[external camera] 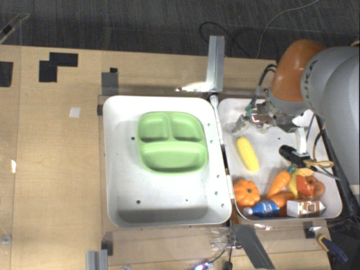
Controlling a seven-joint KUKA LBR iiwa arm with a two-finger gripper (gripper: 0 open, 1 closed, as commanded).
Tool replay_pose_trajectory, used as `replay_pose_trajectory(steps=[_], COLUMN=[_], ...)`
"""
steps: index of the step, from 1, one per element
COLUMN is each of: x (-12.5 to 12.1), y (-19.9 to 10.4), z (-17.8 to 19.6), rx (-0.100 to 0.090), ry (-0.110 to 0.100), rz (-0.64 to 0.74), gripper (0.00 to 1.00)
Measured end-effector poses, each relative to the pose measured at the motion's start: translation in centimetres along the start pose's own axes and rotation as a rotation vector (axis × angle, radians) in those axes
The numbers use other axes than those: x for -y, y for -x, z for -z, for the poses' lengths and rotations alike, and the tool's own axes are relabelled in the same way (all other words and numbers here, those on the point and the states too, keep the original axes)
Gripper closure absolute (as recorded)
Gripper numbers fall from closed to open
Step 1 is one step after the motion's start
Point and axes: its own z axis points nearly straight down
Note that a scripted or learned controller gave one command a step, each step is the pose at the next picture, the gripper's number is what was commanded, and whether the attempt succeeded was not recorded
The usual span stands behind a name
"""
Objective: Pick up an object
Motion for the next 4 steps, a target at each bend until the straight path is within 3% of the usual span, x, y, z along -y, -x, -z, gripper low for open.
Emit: replay_pose_trajectory(steps=[1,2,3,4], x=[-0.7,4.9,9.6,9.3], y=[1.5,-1.4,0.9,0.9], z=[-0.1,0.2,0.2,1.2], rx=[-0.003,0.0,-0.001,-0.002], ry=[-0.001,0.003,0.004,0.009], rz=[-0.052,0.05,0.028,0.029], gripper=[0.0,0.0,0.0,1.0])
